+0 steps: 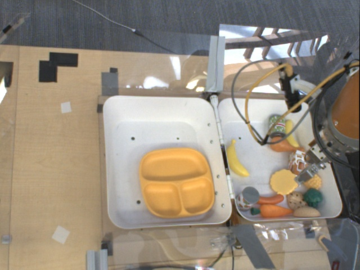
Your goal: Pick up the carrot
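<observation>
Orange and tapered, the carrot [276, 211] lies near the bottom edge of the right bin [254, 159], just beside a thinner red piece [271, 199] and a grey cup [250, 196], with a cookie [293, 201] and broccoli [313, 197] crowding its right end. At the right of the frame the gripper [307, 170] hangs over that cluster, a little above and right of the carrot, and I cannot tell how it is set or whether it has hold of anything. This looks like the approach step, with nothing lifted, and the next move calls for shifting down-left over the carrot's middle before descending.
</observation>
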